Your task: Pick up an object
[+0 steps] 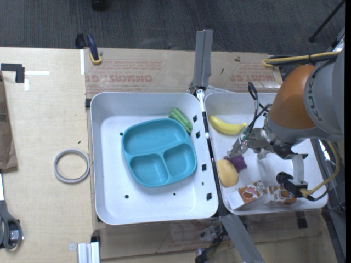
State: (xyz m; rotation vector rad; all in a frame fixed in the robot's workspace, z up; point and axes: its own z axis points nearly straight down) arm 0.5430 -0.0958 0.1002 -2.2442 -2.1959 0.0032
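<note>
Nearest the tabletop's front edge: flat snack packet (262,194), light, crinkly. Just behind, yellow lemon-like fruit (227,173), firm, best pinched across its middle. Jaws (239,148) hovering above purple piece (237,161); spread unclear.

Green item (181,119): partly hidden behind blue tray (159,152). Scissors (8,229): cut by left edge. Purple object (238,161): too small to identify.

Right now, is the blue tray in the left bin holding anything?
Empty: all three compartments of the blue tray show bare blue. The green item lies beside its rim.
</note>
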